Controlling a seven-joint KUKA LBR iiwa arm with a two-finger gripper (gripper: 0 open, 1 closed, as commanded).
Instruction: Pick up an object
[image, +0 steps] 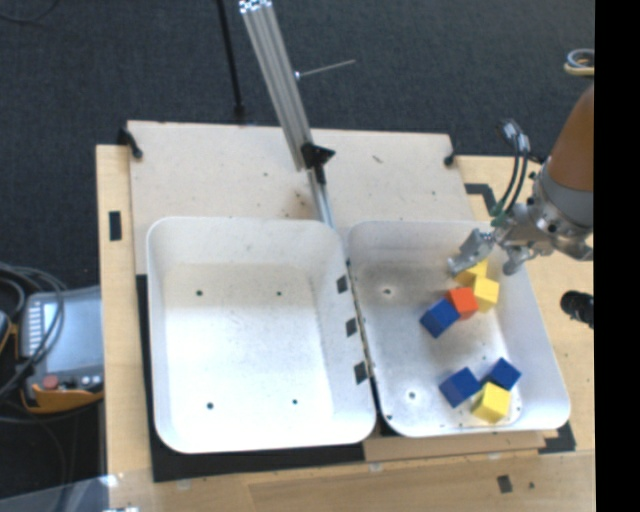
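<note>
My claw (490, 254) hangs spread over the right bin (400, 250), pinching nothing, poised to descend. At its six o'clock touching it sits a yellow cube (485, 291); next I must drop straight and close

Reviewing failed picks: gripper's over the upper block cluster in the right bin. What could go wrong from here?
1. The gripper hangs over a yellow block, an orange block and a blue block packed close together; closing may catch an edge or shove a neighbour instead of gripping.
2. A nudge could scatter that cluster toward the right bin wall.
</note>
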